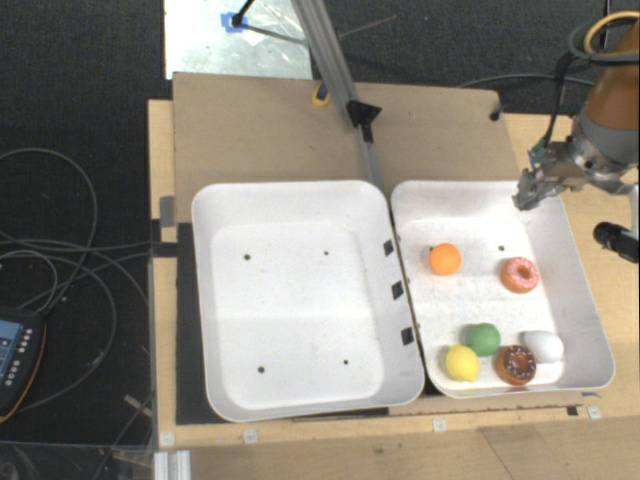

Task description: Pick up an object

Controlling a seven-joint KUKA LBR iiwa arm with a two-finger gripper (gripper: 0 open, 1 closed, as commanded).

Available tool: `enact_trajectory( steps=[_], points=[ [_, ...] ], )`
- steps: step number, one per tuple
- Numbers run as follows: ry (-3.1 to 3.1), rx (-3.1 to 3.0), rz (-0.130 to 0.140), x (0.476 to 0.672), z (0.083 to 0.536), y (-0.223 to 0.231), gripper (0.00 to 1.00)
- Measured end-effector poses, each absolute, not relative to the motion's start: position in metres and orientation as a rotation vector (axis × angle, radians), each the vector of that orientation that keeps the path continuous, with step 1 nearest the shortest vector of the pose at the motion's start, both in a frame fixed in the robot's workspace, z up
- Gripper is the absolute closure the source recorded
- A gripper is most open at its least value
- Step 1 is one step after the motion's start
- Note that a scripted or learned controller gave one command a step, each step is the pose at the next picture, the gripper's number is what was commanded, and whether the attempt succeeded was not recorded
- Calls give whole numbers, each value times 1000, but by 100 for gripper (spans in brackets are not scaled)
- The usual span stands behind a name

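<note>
The gripper [527, 194] hung over the right bin's [575, 258] far edge; whether its jaws were open I cannot tell. The orange ball [445, 259] looked light, smooth, best pinched across its middle

End effector [527, 194]: above the right bin's [580, 258] far edge, nothing visibly held.
Orange ball [445, 259]: nearer the camera, to its left.
Pink doughnut [519, 274]: directly nearer the camera.
Green ball [483, 338], yellow ball [462, 362], chocolate doughnut [516, 365], white egg [543, 346]: well apart, clustered at the bin's near edge.
</note>
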State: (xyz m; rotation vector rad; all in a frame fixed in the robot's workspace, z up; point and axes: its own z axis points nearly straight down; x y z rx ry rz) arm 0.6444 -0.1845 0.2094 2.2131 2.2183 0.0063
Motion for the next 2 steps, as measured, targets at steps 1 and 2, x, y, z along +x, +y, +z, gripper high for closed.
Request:
enact_trajectory(
  steps=[1,2],
  points=[
    [2224,2211,5,646,243,-185,100],
    [2233,2209,5,635,253,-132,100]
  ],
)
